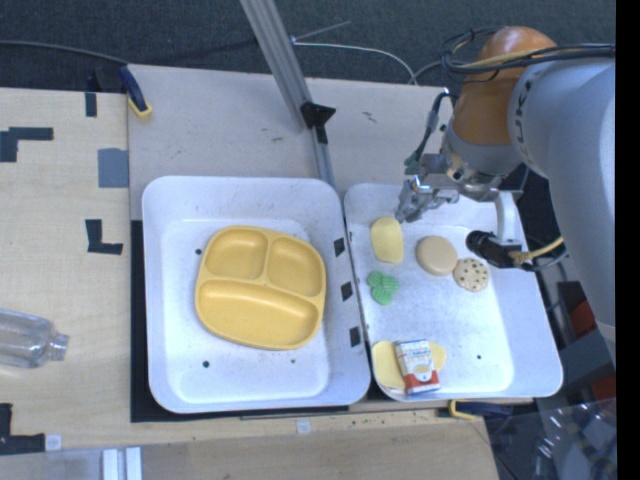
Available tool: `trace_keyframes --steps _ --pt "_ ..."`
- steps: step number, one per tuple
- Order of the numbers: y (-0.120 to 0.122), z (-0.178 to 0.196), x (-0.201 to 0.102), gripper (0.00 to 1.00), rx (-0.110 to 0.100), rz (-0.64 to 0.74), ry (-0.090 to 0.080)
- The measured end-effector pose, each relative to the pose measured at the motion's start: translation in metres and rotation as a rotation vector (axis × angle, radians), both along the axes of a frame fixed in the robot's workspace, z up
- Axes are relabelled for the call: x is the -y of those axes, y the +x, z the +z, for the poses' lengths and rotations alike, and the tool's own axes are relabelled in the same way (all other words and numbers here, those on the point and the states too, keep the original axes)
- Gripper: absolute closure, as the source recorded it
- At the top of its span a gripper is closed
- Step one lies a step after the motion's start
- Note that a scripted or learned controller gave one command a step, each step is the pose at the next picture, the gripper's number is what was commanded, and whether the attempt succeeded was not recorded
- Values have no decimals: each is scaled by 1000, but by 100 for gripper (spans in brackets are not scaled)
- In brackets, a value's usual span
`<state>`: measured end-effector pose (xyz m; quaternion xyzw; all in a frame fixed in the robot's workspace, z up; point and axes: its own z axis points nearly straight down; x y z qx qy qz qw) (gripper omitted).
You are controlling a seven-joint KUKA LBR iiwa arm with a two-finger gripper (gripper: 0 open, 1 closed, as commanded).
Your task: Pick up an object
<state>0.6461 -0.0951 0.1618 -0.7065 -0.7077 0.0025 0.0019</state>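
Note:
My gripper (412, 206) hangs over the back left part of the right bin (520, 368), just behind a pale yellow, lemon-like piece (387, 239). To the right of that piece lie a beige round bun (436, 255) and a speckled cookie (471, 274). A small green item (382, 287) rests near the bin's left wall. At the front lies a small orange-and-white carton (418, 363), partly on a flat yellow piece (384, 365). Nothing is seen held in the gripper.
The left bin (170, 368) holds a yellow divided plate (262, 286). A slanted metal pole (282, 53) runs down to the gap between the bins. A clear plastic bottle (25, 338) lies on the bench at far left.

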Motion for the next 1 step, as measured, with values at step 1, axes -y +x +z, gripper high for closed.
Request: trace_keyframes --steps 1 --pt "-43 -37 45 100 -2 -6 -1"
